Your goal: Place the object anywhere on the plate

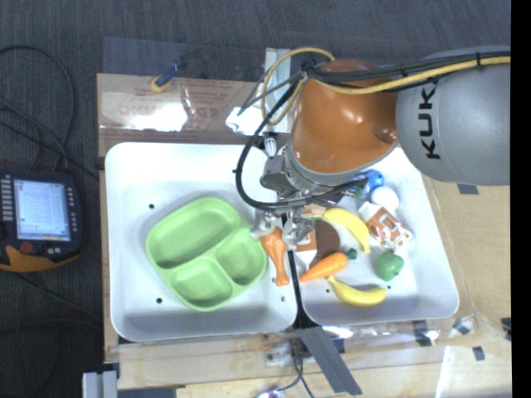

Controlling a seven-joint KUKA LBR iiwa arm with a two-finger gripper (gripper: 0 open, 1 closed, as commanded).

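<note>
My gripper (pixel 278 226) hangs over the wall between the bins, by an orange carrot (pixel 275 259). I cannot tell if it grips it. The green plate (pixel 207 255) has no toy on it yet

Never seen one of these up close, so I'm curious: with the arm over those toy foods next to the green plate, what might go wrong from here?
1. The gripper sits at the ridge between the bins, so it might bump that ridge.
2. The foods are crowded: the carrot, bananas and a brown piece touch, so it may grab or knock the wrong one.
3. The green plate has raised dividers; something set on one could tip off.
</note>
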